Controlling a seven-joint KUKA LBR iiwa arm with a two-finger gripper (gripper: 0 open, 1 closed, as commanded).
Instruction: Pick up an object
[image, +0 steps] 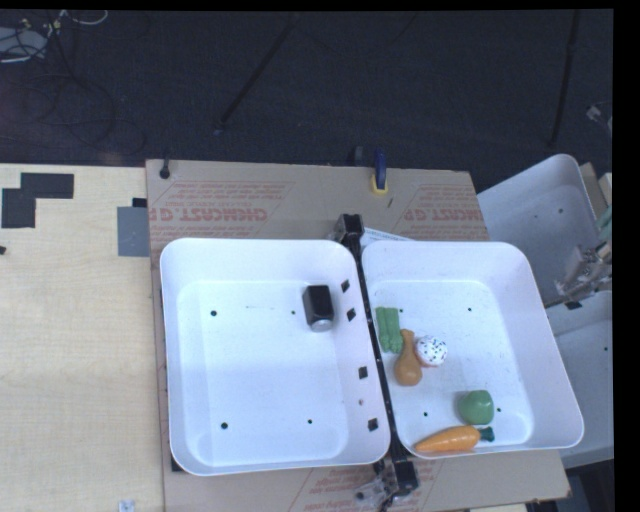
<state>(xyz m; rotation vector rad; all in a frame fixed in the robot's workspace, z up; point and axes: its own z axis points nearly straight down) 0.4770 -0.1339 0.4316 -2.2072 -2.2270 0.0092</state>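
Lying nearest the camera, an orange carrot-shaped toy (450, 439) with a small green stub at its thick end rests along the front wall of the right bin (548, 330). Just behind it sits a round green object (477, 407), close to the carrot but apart from it. Farther back, a tan pear-shaped piece (407, 366) stands beside a white ball with dark speckles (431, 351), the two touching or nearly so. A flat green block (388, 328) lies just behind them, next to the bin's inner wall.

A blurred metallic shape at the view's right edge appears to be the gripper (585, 272); it is outside the right bin's outer rim, and one cannot tell whether it is open or closed. All five objects lie across that rim from it, toward the view's left. The carrot and the green object are closest to it and nearer the camera; the cluster of three is farther in.

Bare white floor spans the gripper's side and the back half of the right bin.

Beyond the shared divider, the left bin (172, 350) holds a small black cylinder (318, 306) near its back corner, farthest from the gripper, with bare floor around it.
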